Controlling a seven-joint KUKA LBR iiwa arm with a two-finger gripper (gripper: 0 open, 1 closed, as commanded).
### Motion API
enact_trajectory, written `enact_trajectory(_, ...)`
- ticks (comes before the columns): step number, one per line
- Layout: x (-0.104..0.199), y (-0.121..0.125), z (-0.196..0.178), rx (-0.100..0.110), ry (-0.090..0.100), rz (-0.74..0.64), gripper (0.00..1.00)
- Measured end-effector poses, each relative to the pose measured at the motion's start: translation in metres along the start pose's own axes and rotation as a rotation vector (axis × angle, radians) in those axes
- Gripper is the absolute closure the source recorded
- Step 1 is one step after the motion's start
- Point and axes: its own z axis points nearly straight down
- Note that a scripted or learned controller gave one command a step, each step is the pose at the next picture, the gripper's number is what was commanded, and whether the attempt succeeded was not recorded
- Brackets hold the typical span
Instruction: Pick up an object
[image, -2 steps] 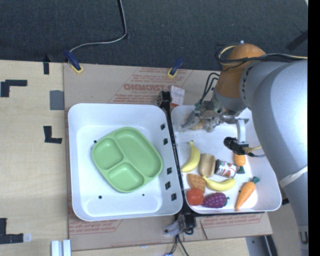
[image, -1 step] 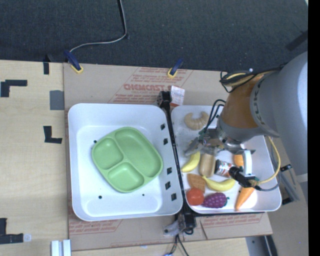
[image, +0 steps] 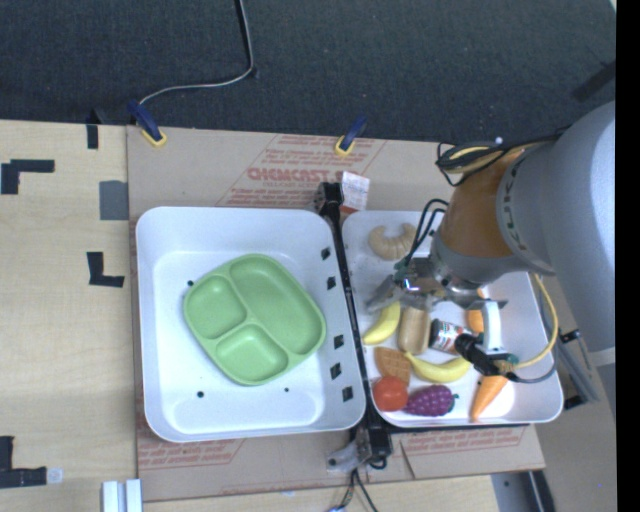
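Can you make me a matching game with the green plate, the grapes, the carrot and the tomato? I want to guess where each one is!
Things:
1. green plate
2. purple grapes
3. orange carrot
4. red tomato

Places:
A. just left of the grapes, near the front edge of the right bin
B. alone in the left bin
C. at the front right corner of the right bin
D. between the tomato and the carrot

Pairs: 1-B, 2-D, 3-C, 4-A
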Motion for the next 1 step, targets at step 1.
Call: enact_trajectory(1,0.0002,0.0003,-0.0095,0.0,0.0,-0.001,1.0)
